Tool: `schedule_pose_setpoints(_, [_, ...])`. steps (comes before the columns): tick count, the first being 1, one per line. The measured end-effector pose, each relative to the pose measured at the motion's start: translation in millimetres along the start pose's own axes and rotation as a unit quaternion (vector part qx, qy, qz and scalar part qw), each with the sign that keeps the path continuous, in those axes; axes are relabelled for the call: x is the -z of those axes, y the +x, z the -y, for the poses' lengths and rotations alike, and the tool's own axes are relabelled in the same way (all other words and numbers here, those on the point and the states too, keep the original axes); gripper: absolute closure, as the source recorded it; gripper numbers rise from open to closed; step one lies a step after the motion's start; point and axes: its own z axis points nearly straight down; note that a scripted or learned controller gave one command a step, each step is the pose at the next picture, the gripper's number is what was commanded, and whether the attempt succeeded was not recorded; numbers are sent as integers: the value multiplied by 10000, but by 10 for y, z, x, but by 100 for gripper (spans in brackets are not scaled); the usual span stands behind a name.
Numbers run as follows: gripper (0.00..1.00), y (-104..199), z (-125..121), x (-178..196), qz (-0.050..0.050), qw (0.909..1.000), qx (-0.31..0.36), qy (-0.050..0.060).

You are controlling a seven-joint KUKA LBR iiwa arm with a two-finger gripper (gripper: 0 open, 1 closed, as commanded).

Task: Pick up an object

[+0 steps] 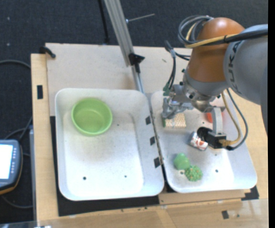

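Camera view has the hand [169, 114] low over the right bin [233, 171], its spread impossible to tell. A pale block [179, 123], perhaps a sponge, lies just beside it, on the arm's side.

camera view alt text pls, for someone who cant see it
The grey-and-orange arm reaches in from the right, its gripper at the far left of the right bin, next to a small pale block. A green ball and a bumpy green piece lie nearer the front of that bin; the left bin holds a green bowl.
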Motion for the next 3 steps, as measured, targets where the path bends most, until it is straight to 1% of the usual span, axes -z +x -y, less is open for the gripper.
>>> schedule_pose_setpoints(2, [100, 861, 620, 22, 3, 10000, -2, 6])
schedule_pose_setpoints(3, [0, 838, 610, 20, 4, 10000, -30, -3])
